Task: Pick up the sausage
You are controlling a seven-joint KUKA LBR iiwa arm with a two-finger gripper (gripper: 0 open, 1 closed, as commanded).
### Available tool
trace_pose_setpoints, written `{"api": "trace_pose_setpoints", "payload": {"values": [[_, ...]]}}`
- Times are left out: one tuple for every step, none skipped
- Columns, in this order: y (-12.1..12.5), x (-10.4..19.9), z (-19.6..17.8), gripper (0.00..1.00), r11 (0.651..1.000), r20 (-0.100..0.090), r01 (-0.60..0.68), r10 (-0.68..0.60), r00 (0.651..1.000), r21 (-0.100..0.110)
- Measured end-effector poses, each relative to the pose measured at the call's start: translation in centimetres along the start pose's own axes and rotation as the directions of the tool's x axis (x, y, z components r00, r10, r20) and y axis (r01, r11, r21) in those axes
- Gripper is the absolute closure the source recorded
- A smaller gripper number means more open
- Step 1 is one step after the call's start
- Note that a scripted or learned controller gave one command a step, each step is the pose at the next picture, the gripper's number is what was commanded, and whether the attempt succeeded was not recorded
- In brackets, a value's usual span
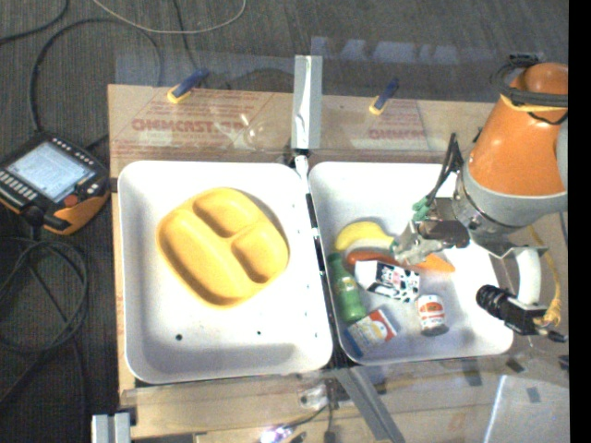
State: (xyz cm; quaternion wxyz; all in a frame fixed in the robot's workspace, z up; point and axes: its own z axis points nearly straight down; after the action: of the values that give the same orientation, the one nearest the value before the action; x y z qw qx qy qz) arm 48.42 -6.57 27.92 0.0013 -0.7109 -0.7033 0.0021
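The sausage (368, 257) is a short red-brown piece lying in the right bin (462, 187), just below a yellow banana (361, 235). My gripper (413, 248) hangs low over the middle of that bin, immediately right of the sausage's end and above a black-and-white spotted carton (395, 282). Nothing can be seen held in it. The arm's orange band (522, 141) and grey wrist cover the bin's right part.
Also in the right bin are a green bottle (347, 295), a blue and red box (373, 330), a small can (430, 314) and an orange carrot (438, 265). The left bin (148, 340) holds a yellow divided plate (223, 245). A teach pendant (51, 181) lies on the floor at the left.
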Motion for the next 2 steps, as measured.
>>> {"api": "trace_pose_setpoints", "payload": {"values": [[-0.02,3.05,4.89,1.00,0.979,-0.002,-0.203,0.203,0.979,-0.002],[0.04,3.08,4.06,1.00,0.979,-0.001,-0.203,0.203,0.979,0.000]]}}
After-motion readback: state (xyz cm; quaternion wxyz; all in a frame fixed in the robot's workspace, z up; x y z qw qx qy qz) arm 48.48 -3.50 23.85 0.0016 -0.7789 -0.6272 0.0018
